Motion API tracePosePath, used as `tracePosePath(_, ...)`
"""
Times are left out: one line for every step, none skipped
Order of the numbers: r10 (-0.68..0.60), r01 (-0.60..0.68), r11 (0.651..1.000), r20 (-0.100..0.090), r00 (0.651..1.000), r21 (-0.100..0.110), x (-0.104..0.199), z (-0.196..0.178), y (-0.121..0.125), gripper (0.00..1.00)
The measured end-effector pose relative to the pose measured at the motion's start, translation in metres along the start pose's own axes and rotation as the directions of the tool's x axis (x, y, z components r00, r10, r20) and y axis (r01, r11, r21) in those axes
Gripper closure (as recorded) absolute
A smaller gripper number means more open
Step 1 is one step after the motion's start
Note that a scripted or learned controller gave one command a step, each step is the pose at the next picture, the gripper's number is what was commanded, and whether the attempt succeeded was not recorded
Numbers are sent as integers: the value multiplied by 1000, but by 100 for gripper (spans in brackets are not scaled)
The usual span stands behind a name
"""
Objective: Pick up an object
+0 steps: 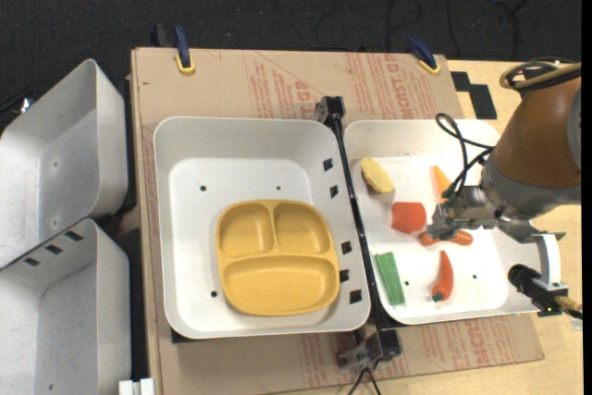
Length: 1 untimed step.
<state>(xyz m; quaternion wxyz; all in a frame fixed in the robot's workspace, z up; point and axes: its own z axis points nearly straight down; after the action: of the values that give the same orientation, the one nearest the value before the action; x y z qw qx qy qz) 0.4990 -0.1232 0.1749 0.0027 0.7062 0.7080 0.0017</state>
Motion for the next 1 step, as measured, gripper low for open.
tracePosePath(0,0,1000,0,1000,2,0,-27,1,100)
